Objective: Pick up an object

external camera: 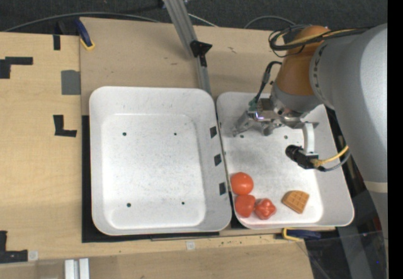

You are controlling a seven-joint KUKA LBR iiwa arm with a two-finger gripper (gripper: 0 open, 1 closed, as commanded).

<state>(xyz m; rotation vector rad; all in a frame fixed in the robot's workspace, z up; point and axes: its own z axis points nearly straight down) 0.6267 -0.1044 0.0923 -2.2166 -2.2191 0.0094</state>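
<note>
Three red pieces lie at the near edge of the right bin (267, 167): a round tomato-like one (242, 182), a second (245, 204) just below it, and a lumpy one (265, 208) touching that. An orange waffle-like piece (295, 201) rests to their right. My gripper (254, 128) hangs over the far left part of the same bin, well back from the pieces. Its fingers are spread open with nothing between them.
The left bin (151, 158) sits beside the right one, their rims meeting in the middle. A slanted metal pole (179, 13) comes down to the bins' far edge. A black cable connector (301, 157) hangs off the wrist over the right bin.
</note>
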